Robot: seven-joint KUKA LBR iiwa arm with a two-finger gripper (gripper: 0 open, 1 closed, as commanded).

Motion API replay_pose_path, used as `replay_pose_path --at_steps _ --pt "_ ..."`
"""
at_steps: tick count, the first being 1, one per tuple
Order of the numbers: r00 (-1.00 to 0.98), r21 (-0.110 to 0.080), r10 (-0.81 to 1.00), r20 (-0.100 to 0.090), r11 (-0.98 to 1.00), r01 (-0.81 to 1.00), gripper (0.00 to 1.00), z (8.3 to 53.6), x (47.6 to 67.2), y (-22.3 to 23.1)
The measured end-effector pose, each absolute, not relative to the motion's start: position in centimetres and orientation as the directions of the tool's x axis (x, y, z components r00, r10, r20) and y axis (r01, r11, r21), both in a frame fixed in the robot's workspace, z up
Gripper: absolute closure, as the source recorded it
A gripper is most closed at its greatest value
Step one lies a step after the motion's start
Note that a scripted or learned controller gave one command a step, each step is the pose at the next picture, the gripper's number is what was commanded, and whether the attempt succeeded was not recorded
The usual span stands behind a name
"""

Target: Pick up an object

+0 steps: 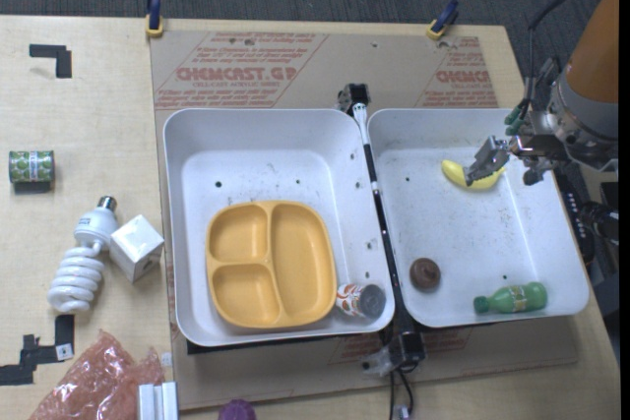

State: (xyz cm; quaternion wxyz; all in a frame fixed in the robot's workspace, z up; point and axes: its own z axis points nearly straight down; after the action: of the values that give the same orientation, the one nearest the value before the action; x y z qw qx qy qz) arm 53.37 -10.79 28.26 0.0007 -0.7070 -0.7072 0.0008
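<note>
My gripper (511,164) hangs over the upper right part of the right bin (551,241), its two dark fingers spread open. A yellow banana (463,175) lies in that bin, its right end just under the left finger (486,159); nothing sits between the fingers. Lower in the same bin rest a small brown round object (424,273) and a green bottle (510,298) lying on its side near the front wall.
The left bin (187,162) holds a yellow divided plate (270,263) and a small tipped cup (360,300) in its front right corner. Outside on the left lie a spiral light bulb (81,256), a white cube (137,246), a green can (31,167) and a pink mesh bag (94,384).
</note>
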Motion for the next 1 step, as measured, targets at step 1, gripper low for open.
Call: replay_pose_path --at_steps 1 --pt "0.002 0.0 1.0 0.0 -0.002 1.0 0.0 15.06 57.04 -13.4"
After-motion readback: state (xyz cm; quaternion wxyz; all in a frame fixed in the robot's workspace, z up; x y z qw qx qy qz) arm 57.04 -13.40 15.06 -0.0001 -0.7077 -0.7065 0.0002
